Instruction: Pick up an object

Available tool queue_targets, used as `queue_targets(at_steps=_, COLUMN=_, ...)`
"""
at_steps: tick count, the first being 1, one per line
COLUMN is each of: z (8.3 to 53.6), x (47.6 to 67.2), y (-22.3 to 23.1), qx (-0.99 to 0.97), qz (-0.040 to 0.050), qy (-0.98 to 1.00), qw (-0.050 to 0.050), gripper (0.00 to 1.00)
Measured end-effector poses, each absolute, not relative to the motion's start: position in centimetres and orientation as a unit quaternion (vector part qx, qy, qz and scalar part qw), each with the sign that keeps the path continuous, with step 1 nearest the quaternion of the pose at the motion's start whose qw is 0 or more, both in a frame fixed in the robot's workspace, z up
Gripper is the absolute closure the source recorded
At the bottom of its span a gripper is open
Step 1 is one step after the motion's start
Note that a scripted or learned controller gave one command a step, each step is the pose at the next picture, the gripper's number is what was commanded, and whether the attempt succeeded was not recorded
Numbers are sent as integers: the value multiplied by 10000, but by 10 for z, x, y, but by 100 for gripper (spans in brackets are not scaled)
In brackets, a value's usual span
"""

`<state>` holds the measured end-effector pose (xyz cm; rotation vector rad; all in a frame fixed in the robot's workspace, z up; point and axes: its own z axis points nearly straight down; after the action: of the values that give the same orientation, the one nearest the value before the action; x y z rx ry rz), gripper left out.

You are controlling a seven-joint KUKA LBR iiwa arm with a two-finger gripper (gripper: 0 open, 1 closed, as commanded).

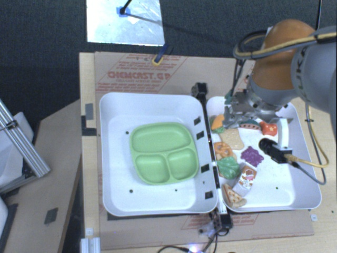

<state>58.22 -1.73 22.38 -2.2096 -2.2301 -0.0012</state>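
My gripper (232, 119) hangs low over the far left part of the right bin (300, 191), under the orange-banded wrist. Directly around it lie an orange toy (216, 123), a tan cracker (232, 138) and a red toy (269, 128). Further toward the front of the same bin lie a pretzel (222, 151), purple grapes (251, 155), a green leafy piece (229, 166), a small white carton (246, 177) and a pizza slice (235, 197). The gripper's body hides whatever is right under its tips.
The left bin (113, 141) holds a green divided plate (163, 153). A black divider (206, 141) runs between the bins. The toys crowd the left side of the right bin. A silvery sheet (126, 15) lies beyond the bench.
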Motion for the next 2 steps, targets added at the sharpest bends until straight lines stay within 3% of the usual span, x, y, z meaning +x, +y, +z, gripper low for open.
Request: queue_targets(at_steps=2, z=226, x=559, y=97, qx=-7036, qz=-4, qy=-7106, qw=8, gripper=100)
